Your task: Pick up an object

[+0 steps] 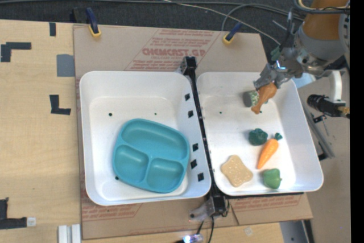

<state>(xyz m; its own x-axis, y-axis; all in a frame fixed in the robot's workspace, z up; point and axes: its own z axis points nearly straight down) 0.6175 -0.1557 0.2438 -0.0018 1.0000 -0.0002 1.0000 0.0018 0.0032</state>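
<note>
My gripper (pixel 272 82) hangs over the far right part of the right bin (pixel 304 139). It is shut on the top end of an orange-brown stick-shaped toy food (pixel 261 99). The toy slants down and to the left from the fingers. A small grey piece (pixel 249 98) sits right beside the toy's lower end; whether the two touch is unclear. Lower in the same bin lie a dark green vegetable (pixel 257 136), a carrot (pixel 267 153), a bread slice (pixel 236 171) and a green pepper (pixel 272 178).
The left bin (pixel 91 122) holds a blue divided plate (pixel 151 155). A black divider (pixel 196 122) runs between the bins. Cables cross the dark floor at the back. Two clamps (pixel 92 24) pin the cardboard base.
</note>
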